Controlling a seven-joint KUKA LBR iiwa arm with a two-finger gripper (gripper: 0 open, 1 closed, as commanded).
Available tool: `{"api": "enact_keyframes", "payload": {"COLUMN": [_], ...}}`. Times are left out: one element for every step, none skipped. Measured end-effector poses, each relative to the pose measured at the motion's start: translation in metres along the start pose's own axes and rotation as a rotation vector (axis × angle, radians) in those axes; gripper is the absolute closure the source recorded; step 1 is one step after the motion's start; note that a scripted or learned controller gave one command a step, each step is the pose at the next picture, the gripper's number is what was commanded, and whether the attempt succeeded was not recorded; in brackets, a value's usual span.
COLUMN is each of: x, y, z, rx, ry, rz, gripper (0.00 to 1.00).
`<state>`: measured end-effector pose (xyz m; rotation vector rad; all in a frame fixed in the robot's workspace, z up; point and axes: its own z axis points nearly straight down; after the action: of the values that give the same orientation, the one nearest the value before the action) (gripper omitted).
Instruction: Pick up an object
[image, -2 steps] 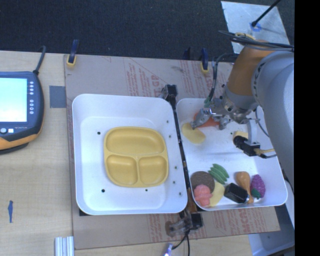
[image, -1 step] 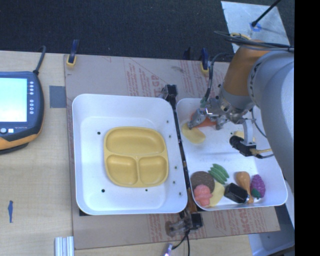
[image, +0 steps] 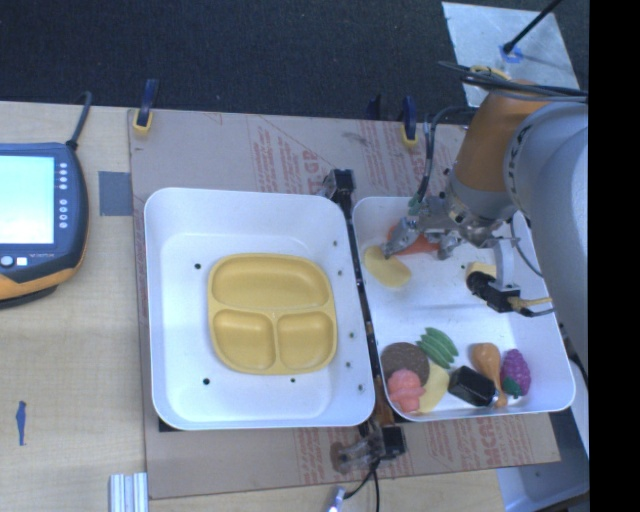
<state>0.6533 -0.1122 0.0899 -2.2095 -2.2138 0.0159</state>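
Camera view, tool (image: 425, 240) over right bin (image: 560, 398), writing unreadable

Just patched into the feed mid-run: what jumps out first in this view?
The yellow divided tray dominates, lying alone in the left white bin. In the right bin, the grey arm's claw hangs low at the far end, next to a pale yellow piece and something orange. Toy foods cluster along the near edge, among them a green piece and a purple one.
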Motion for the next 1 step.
{"api": "enact_keyframes", "payload": {"x": [0.0125], "y": [-0.0001], "z": [0.0000], "rx": [0.000], "ry": [-0.001], "rz": [0.001], "gripper": [0.00]}}
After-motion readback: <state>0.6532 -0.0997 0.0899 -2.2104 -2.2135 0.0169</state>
